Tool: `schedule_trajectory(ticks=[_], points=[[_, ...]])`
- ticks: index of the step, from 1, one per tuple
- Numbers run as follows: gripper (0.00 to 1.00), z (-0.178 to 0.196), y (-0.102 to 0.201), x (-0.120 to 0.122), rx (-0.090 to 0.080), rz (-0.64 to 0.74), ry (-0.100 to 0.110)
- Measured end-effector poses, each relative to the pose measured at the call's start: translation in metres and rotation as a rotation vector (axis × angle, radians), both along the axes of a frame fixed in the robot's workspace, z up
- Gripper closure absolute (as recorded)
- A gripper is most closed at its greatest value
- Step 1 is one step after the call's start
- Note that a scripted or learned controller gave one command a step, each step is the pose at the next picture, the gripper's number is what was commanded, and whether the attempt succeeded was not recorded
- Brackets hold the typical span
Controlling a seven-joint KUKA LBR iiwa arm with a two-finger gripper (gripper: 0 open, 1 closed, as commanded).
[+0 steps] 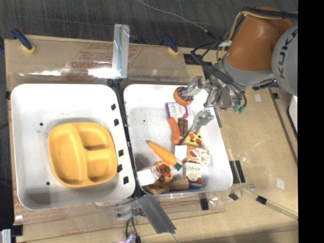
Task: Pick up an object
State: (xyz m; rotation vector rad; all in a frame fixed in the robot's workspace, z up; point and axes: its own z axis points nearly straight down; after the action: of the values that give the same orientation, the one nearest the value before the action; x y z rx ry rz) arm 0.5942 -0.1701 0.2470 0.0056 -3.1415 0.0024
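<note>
My gripper [197,105] hangs over the right side of the right bin [142,110], open, its two fingers [203,119] spread far apart with nothing held between them. Just left of it lie a chocolate donut [180,95], a purple packet [175,109] and a red sausage [174,129]. Under the lower finger sits a pizza slice [194,138]. Further toward the front are an orange carrot [163,152], two small food cartons [195,157] and a small round-labelled bottle [162,171].
The left bin [30,105] holds a yellow divided plate [82,152]. A taped divider [121,49] rises between the bins at the back. The arm's orange band [255,39] and cables stand over the bench to the right.
</note>
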Motion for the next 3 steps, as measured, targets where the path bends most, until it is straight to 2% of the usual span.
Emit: schedule_trajectory(ticks=[1, 2, 3], points=[[0.0, -0.133, 0.006, -0.048, 0.005, -0.083, 0.012], [0.0, -0.153, 0.055, -0.045, 0.002, -0.058, -0.006], [0.0, -0.155, 0.08, -0.053, 0.002, -0.104, 0.001]])
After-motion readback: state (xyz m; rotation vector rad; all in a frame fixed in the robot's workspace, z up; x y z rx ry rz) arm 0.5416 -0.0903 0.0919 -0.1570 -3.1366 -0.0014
